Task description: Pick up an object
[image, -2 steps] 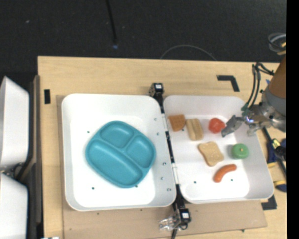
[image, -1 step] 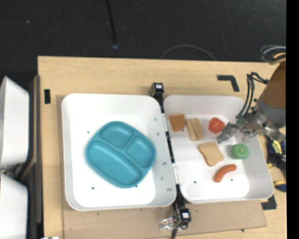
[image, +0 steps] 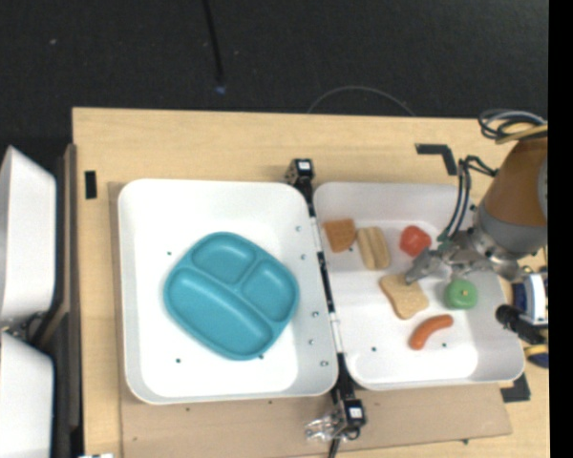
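My gripper (image: 428, 267) hangs low over the right bin (image: 392, 365), reaching in from the right. Its tip is just above the upper right edge of a tan toast slice (image: 402, 299). A red tomato-like piece (image: 415, 239) lies just behind it and a green apple (image: 461, 295) just to its right. An orange-red sausage (image: 431, 331) lies nearer the front. Two brown bread pieces (image: 340, 235) (image: 373, 247) sit at the bin's back left. Nothing is visibly held.
The left bin (image: 143, 370) holds a blue divided plate (image: 231, 295). A raised divider with clips (image: 323, 284) runs between the bins. Cables (image: 458, 184) and the arm's grey body (image: 516, 208) crowd the right bin's back right corner.
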`<state>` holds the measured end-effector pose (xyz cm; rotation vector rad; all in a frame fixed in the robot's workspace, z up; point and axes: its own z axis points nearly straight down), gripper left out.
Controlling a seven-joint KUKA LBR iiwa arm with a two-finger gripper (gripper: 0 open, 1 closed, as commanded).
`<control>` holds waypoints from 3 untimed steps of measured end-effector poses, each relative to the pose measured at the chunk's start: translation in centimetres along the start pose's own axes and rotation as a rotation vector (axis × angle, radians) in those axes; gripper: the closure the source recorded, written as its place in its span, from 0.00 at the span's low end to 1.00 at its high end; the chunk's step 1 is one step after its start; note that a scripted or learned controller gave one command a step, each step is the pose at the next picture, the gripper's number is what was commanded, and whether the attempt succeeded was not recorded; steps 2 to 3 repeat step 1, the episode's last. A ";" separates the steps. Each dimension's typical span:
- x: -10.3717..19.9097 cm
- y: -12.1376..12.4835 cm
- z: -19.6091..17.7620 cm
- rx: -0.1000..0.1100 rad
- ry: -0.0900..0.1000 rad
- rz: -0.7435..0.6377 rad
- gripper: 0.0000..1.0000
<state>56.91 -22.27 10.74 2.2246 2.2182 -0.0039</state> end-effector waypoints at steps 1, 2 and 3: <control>-0.1 0.2 -1.5 -0.008 -0.002 0.002 1.00; -0.1 0.2 -1.5 -0.008 -0.002 0.002 1.00; -0.1 0.2 -1.5 -0.008 -0.002 0.002 1.00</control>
